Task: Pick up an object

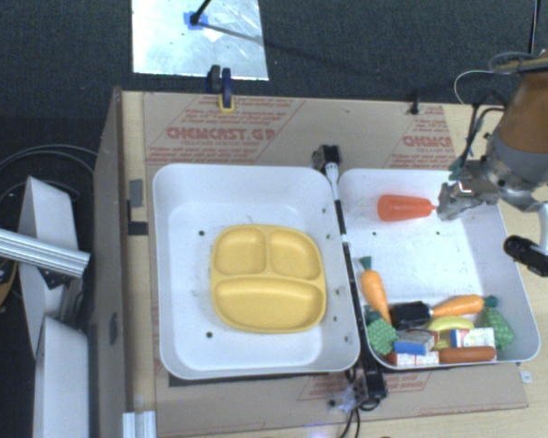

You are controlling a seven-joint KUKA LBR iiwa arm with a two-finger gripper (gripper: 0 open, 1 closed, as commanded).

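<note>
Looking across from the left, the left bin [178, 245] is holding a yellow divided plate [268, 276] at its middle, well to the left of the divider rail [342, 235] that I am taking as the landmark. Just right of that rail, at the near end, a small carrot [374, 292] is lying tilted, and beyond it a jumble of toy food [438, 331] is crowding the right bin's near corner. Further right of the rail, toward the far end of the right bin [493, 245], the orange carrot-like piece [406, 208] is lying alone on its side, its tip pointing right. The gripper [454, 199] is sitting at that tip, touching or just beside it; I cannot tell whether it is open or closed, nor whether it is gripping anything.

That piece is looking like hollow moulded plastic, so I am judging it light, stiff, smooth and likely to roll or skid on the glossy bin floor. Its thick middle is seeming the better place to take hold, across the width, since the tapered tip is probably going to squirt out of a pinch.

The white floor around it is lying bare, giving room on every side, with the far wall near and the rail well apart to the left
</note>
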